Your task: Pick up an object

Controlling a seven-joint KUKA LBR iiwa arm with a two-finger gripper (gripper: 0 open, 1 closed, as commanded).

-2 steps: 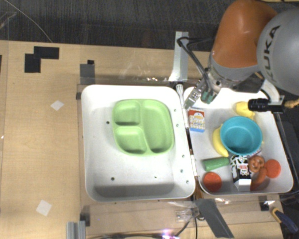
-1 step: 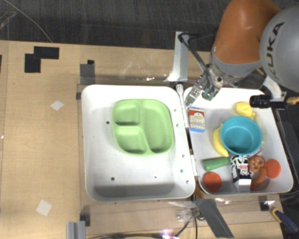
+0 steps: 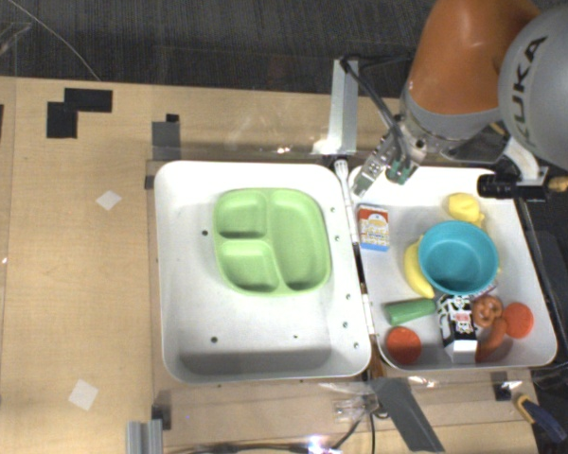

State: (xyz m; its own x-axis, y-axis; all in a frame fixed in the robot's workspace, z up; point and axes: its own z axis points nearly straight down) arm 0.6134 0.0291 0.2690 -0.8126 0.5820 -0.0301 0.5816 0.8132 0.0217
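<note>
My gripper [image 3: 384, 174] hangs above the back left corner of the right bin [image 3: 540, 348], fingers apart with nothing between them. Just in front of it lies a small red and white carton [image 3: 373, 227]. Further right a blue bowl [image 3: 457, 256] stands in the middle of that bin, with a yellow banana [image 3: 413, 270] against its left side and a yellow lemon [image 3: 464, 206] behind it. Along the front lie a green cucumber [image 3: 412, 310], a red tomato [image 3: 403, 344], a black and white carton [image 3: 459, 329] and an orange fruit [image 3: 518, 320].
The left bin [image 3: 185, 348] holds a green divided plate [image 3: 270, 239]. A metal post [image 3: 342, 112] stands behind the seam between the two bins. The grey and orange arm [image 3: 473, 45] looms over the right bin's back edge.
</note>
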